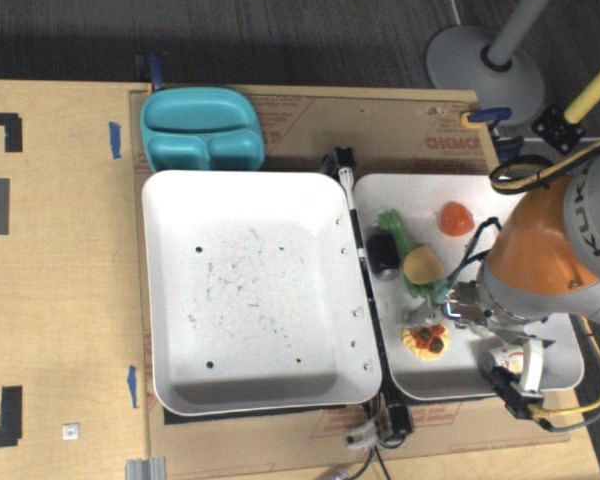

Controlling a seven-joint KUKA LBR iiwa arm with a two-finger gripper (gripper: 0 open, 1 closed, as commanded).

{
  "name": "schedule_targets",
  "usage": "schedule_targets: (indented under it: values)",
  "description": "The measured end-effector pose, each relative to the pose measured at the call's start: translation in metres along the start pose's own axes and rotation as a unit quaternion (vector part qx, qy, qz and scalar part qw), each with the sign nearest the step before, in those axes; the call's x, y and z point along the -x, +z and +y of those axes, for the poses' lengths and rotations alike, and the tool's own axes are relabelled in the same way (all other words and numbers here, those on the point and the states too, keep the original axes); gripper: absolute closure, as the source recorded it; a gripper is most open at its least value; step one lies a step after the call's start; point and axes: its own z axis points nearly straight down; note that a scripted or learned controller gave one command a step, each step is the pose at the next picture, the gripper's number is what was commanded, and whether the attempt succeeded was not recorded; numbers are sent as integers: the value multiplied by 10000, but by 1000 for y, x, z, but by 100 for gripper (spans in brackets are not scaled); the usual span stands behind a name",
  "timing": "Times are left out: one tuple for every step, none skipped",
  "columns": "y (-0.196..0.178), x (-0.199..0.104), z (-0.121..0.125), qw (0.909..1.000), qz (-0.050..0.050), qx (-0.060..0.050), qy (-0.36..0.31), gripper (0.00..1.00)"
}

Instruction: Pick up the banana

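Note:
The right bin (540, 190) holds several small items. A tan-yellow rounded piece (422, 264) lies near its middle and may be the banana; its shape is too short to be sure. Just below it sits a yellow-orange item with red and dark spots (425, 341). My gripper (433, 315) reaches in from the right and hangs low between these two, right over the spotted item's top edge. The orange band of the arm (545, 248) covers the bin's right part and hides what lies under it.
A green toy (394, 230) and a black block (383, 252) lie by the right bin's left wall, and a red-orange ball (456, 218) sits near its back. The large left bin (170, 268) stands beside it. A teal tray (201, 128) rests behind the left bin.

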Motion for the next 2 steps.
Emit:
schedule_targets:
  values:
    - [-96,-65,65,9891,-17,-44,1474,0]
    - [-96,-79,38,9899,3,-58,-1414,0]
